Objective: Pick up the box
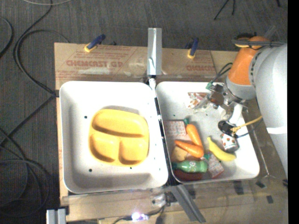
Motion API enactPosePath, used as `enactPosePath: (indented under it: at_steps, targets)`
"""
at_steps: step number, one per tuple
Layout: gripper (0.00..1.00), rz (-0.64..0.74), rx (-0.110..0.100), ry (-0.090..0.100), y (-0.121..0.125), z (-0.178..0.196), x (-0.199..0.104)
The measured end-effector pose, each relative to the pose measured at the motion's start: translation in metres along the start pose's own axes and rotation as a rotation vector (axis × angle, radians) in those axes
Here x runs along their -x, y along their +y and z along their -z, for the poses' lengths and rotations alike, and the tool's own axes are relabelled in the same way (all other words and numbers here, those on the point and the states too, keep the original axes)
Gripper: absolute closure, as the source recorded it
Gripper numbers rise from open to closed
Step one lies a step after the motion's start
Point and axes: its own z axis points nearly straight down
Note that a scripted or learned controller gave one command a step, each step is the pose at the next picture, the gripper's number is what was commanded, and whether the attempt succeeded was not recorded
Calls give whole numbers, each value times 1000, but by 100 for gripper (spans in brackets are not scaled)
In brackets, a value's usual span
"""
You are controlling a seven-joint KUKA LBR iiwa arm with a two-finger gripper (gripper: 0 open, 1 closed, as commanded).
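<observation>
Camera view has the big grey arm (275, 92) reaching in from the right, w/ its gripper (216, 96) over the far part of the right bin (245, 169) and just beside a crinkly clear wrapper (198, 100). Can't tell from here whether the gripper is open or closed, and nothing box-like shows in it. So I'd judge the pick not yet done: approach, close and lift are all left.

Left bin (70, 139) holds one thing, a yellow divided tray (120, 136), approx in its middle.

Right bin is crowded. What I take for the box (176, 128) — flat, pinkish, patterned — lies by the left wall, well apart from the gripper, w/ a carrot (194, 134) at its right edge. A second carrot (189, 148) lies just nearer, and a banana (221, 150) is off to the right. A green bottle (191, 165) and a dark red item (189, 175) sit by the near wall. A small red-and-white packet (216, 167) lies btwn bottle and banana — it could also be a box, hard to say.
</observation>
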Motion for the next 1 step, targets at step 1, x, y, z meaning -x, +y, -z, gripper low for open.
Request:
enactPosePath:
  at_steps: [1]
  targets:
    - [0, -43, -79, -12, 22, -3, -1]
